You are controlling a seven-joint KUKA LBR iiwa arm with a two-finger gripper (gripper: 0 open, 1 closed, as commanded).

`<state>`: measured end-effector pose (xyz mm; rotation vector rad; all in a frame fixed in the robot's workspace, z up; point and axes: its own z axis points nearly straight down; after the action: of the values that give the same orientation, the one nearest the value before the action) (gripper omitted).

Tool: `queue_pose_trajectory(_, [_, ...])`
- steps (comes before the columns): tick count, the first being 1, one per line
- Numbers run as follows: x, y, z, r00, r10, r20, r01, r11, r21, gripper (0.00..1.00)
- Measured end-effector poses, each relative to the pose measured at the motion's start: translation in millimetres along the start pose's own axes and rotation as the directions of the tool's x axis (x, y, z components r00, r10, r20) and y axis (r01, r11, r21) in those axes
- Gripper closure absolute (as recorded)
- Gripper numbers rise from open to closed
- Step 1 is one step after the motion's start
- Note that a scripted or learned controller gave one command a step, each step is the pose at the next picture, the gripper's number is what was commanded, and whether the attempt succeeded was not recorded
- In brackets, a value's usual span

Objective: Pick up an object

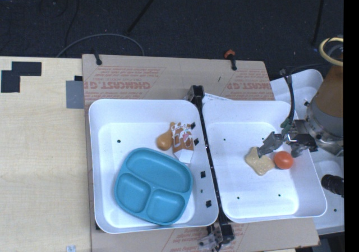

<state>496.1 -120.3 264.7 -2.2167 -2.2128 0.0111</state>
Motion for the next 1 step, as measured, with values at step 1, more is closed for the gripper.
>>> queue_pose_trajectory(1, [-0.2, 1.7, -4.9, 1.000, -0.002, 0.002, 0.002, 1.000, -0.010, 0.00])
